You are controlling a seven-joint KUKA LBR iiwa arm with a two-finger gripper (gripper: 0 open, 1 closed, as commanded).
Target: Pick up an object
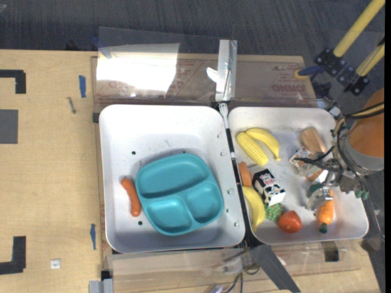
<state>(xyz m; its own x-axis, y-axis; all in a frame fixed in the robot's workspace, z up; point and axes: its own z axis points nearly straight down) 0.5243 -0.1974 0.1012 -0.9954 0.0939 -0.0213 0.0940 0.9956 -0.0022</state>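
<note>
The right bin (351, 227) holds several toy foods: a corn cob (252, 148), a banana (267, 139), a bread roll (313, 140), a cow-print carton (269, 187), a red tomato (291, 221) and a carrot (326, 212). My gripper (322, 188) reaches in from the right and hangs low over the bin's right side. It is just above the carrot and below a small white-and-orange item (303, 161). The arm's orange band (368, 138) sits above it. Nothing is visibly lifted.
The left bin (122, 127) holds a teal divided plate (178, 193) and an orange sausage (131, 196) beside it. A second banana (255, 205) and another sausage (245, 174) lie along the right bin's left wall. A clear panel stands behind the bins.
</note>
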